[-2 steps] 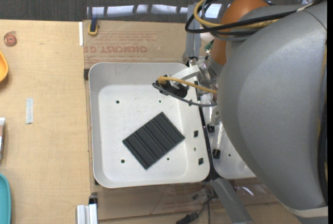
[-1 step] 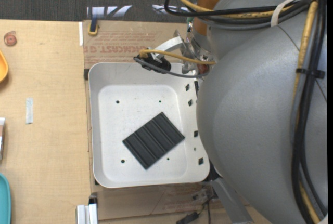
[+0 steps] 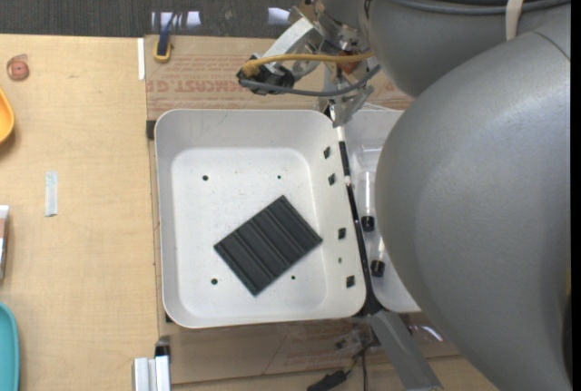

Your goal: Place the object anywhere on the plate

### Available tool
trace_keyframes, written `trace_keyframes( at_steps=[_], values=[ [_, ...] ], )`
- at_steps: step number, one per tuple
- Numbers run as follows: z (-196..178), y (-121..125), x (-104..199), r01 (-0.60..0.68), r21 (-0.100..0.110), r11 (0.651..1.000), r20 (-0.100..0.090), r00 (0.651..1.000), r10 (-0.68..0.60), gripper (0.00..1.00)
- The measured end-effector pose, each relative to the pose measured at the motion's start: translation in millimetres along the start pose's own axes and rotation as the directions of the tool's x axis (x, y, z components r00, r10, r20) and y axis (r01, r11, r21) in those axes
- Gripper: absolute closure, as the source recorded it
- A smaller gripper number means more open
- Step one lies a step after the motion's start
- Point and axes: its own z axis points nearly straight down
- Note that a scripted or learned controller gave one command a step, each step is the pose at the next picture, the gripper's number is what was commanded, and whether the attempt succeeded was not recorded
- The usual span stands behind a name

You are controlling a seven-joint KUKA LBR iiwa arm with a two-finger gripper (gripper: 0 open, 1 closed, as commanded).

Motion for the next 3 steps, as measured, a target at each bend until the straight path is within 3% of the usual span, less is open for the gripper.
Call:
trace_keyframes(
  at_steps=[1,2,3],
  values=[
    [-7.5,0.6,-0.5,0.003,0.0,1.0,0.006,1.0,-0.003,1.0],
    [-49.1,-6.6,-82.7,0.205,0.001,0.979,0.0,0.979,-0.205,1.0],
    [-14.4,-20.6,-162.3,0.346,0.001,0.938,0.0,0.938,-0.346,1.0]
  ],
)
